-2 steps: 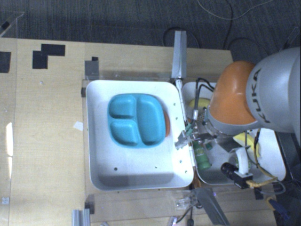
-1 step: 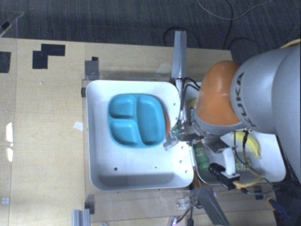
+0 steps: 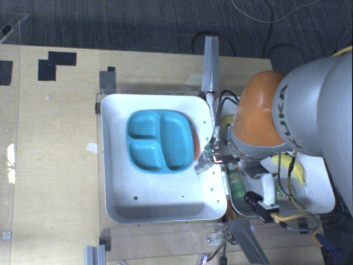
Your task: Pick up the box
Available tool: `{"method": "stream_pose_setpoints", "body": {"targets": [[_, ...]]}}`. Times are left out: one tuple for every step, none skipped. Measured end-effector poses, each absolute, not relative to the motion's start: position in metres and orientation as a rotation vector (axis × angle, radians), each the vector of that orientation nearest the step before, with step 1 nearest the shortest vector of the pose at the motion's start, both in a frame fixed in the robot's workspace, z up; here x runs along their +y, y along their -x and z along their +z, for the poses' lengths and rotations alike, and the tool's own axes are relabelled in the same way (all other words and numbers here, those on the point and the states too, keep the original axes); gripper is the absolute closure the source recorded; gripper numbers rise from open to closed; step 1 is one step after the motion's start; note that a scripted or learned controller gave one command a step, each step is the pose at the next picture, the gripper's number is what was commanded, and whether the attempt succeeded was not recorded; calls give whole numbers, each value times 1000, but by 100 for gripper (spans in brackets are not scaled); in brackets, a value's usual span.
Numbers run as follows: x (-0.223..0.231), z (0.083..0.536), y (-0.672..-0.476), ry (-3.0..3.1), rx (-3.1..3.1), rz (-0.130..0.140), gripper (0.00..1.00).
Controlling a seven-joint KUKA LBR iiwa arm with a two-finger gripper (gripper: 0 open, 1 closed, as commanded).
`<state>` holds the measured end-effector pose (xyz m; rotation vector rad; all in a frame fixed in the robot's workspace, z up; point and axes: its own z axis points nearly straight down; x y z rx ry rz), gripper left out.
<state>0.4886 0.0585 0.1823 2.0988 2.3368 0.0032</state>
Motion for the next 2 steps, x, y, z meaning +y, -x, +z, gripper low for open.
{"method": "stream_pose_setpoints", "body": {"targets": [[57,182,-489,-2114,2323,3,0],[79,182,-488,-2116,2323,2,0]]}}
